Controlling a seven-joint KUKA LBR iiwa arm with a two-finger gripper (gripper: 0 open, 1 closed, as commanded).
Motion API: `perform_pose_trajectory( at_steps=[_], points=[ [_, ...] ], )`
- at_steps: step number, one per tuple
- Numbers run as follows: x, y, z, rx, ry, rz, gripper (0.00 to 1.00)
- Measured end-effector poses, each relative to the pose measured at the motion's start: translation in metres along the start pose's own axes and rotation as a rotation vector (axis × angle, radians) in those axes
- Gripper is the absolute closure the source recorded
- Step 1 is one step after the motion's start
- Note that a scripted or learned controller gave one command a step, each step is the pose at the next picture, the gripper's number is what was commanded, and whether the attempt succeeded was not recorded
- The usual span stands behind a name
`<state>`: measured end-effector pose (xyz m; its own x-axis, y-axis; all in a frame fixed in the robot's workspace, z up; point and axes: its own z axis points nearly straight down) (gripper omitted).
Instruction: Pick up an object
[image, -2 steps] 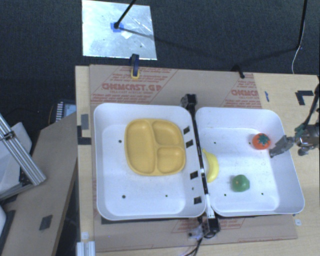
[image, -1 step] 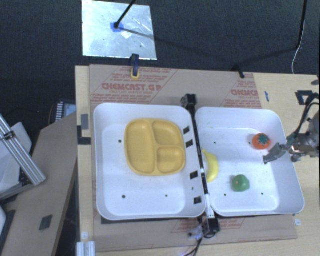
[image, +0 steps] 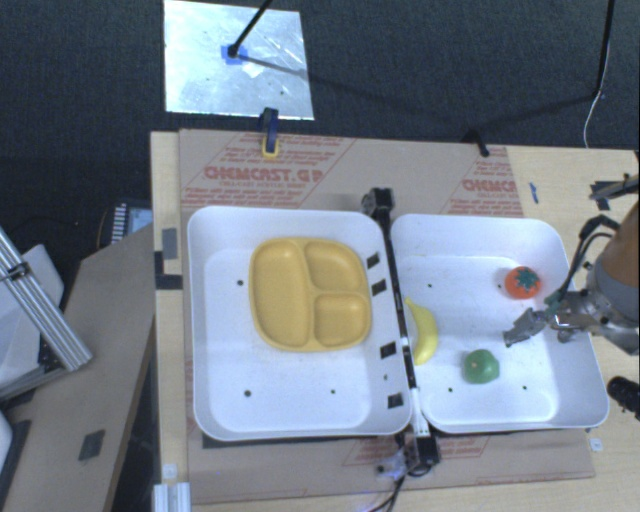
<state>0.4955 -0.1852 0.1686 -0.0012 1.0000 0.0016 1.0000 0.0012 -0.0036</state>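
Observation:
In the right bin (image: 470, 238) lie three small fruits. A yellow banana (image: 424, 332) rests against the bin's left wall. A green apple-like fruit (image: 481, 366) sits near the bin's middle front. An orange-red fruit with a green top (image: 521, 282) lies toward the back right. My gripper (image: 541, 325) reaches in from the right edge, low over the right side of the bin, to the right of the green fruit and below the orange one. Nothing shows between its fingers.
The left bin (image: 215, 300) holds a yellow divided plate (image: 308, 294) with three compartments. A black divider rail (image: 392, 300) runs between the bins. Cardboard (image: 300, 170) lies under both bins, and a shiny sheet (image: 238, 58) sits at the back.

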Motion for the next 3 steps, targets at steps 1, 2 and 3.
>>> perform_pose_trajectory(
  at_steps=[1, 2, 3],
  points=[
    [0.003, -0.001, 0.063, -0.001, 0.0, 0.001, 0.0],
    [0.002, 0.0, 0.049, -0.005, -0.002, 0.002, 1.0],
    [-0.007, 0.001, -0.01, -0.01, -0.004, -0.002, 1.0]
  ],
)
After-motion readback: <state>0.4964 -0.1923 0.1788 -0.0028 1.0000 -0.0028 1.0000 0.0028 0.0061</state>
